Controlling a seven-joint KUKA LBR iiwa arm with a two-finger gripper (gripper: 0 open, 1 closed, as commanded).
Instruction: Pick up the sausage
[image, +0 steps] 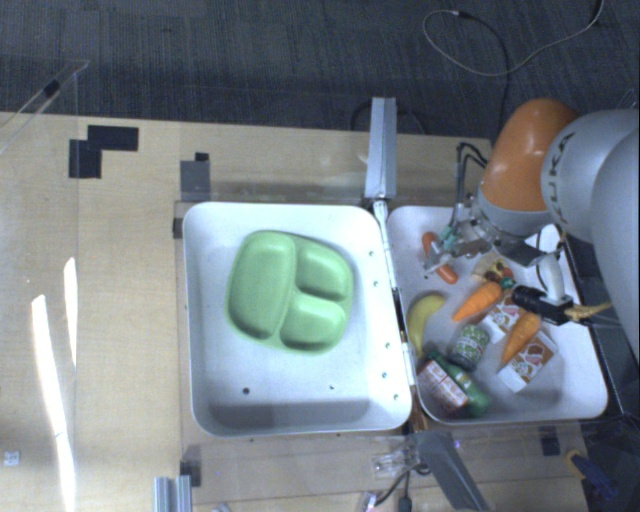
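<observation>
Pale wood table (110, 330), right bin (590, 395): gripper (455, 243) low over sausage (437, 252), finger spread impossible to tell

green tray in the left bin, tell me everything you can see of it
The green tray is a pale green, smooth, plastic-looking dish with rounded corners, split into three compartments: one long one on the view's left and two smaller ones on its right. It lies flat, slightly turned, on the floor of the left white bin, nearer the far wall. Nothing sits in its compartments and nothing else touches it.
</observation>
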